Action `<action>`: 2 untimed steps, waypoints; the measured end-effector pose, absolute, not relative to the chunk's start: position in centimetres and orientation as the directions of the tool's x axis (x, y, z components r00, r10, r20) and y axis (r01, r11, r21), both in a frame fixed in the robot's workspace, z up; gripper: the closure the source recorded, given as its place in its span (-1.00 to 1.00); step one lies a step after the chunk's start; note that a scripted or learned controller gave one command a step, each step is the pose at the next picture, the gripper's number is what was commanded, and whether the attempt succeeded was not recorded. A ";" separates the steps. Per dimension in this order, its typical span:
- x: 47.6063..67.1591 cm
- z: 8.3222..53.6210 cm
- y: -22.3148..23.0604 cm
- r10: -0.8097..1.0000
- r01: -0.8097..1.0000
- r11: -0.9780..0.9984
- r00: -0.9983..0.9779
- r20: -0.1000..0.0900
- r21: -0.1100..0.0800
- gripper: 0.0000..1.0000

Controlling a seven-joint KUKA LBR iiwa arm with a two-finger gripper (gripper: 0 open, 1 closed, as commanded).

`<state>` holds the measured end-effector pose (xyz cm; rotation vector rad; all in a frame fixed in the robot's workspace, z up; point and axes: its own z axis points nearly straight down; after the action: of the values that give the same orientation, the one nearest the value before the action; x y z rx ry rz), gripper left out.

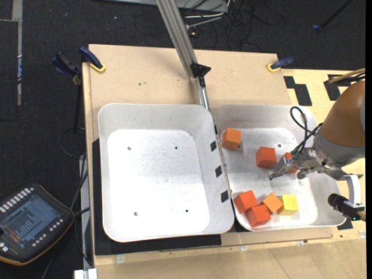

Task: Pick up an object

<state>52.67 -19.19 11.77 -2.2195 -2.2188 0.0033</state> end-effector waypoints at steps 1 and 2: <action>52.7 13.1 -19.2 1.000 1.000 0.000 0.000 -0.001 0.001 1.00; 52.9 17.4 -19.7 1.000 1.000 0.001 -0.001 -0.003 0.006 1.00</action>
<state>52.90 -19.69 17.39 -2.2241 -2.2269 -0.0032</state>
